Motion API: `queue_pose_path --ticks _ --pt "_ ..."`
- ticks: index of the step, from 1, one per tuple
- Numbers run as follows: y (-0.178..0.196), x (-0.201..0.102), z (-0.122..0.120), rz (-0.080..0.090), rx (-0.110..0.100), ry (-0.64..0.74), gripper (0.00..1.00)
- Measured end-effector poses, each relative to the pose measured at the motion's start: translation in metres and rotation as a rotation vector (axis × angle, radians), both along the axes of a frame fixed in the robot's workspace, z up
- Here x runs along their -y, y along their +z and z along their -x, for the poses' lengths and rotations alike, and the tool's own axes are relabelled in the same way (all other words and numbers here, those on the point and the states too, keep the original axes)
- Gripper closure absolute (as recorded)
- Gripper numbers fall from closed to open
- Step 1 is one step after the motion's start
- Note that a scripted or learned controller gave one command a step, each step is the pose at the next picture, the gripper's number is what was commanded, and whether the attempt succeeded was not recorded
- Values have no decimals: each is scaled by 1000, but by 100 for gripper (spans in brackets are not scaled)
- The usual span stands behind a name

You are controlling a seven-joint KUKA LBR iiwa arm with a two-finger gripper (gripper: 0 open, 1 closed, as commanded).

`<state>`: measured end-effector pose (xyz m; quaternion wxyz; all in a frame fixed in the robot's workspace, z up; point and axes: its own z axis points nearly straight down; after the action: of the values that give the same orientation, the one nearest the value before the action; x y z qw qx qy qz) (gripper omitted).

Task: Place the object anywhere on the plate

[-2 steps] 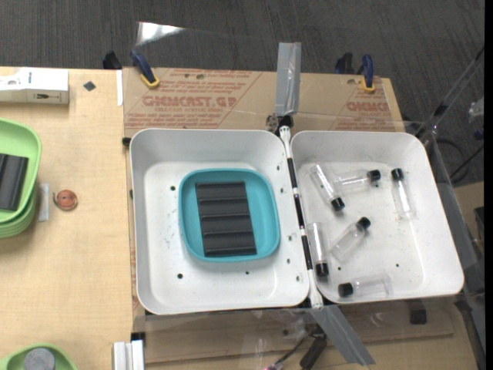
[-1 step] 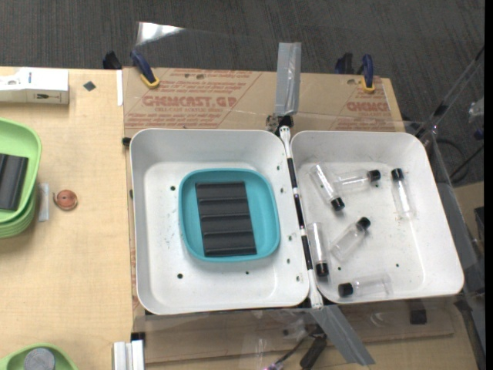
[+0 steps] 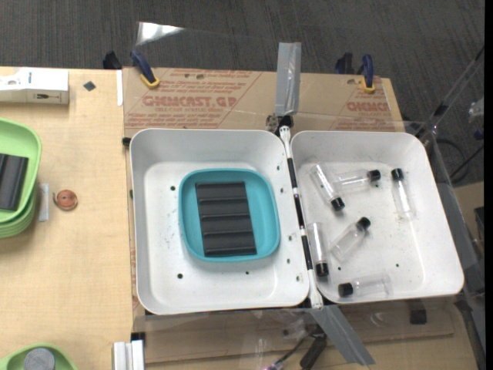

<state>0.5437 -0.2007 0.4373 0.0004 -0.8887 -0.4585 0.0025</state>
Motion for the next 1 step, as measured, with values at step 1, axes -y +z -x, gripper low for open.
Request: queue_pose_path --ticks 1 --pt "0 0 0 0 0 0 0"
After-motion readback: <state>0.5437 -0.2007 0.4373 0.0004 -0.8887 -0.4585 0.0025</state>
